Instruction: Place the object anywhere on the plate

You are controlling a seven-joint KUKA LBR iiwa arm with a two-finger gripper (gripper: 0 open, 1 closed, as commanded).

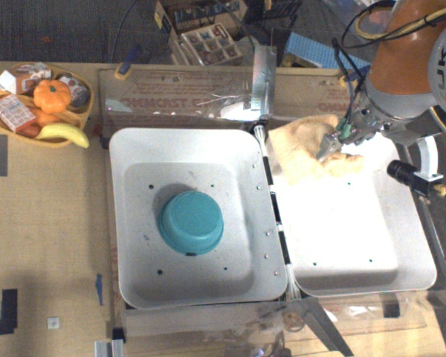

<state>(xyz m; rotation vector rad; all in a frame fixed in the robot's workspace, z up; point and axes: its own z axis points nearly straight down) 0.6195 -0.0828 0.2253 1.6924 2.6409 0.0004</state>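
Looking down on the worktop from above, the camera view shows two shallow white bins set side by side so that a thing can be carried from one to the other. The left bin holds a teal plate, which looks more like an upturned bowl, lying a little below the bin's middle; it sits well clear of the walls, which leaves open approach from any side. The right bin has a crumpled beige cloth bunched in its far left corner, partly draped against the rim. That cloth is the likely object to be moved, since nothing else lies in that bin.

The grey arm, with its orange band, reaches in from the right and tips downward over that corner. Its end effector is down at the cloth's right edge, touching or nearly touching the fabric. Whether its grasp is wide or narrow I cannot tell, for the parts are small and blur into the cloth, and no fabric can be made out as held. The pose suggests a pick attempt, so the task is at its start.

On the worktop's far left stands a basket of toy food, with a banana and a small pumpkin, well apart from both bins.
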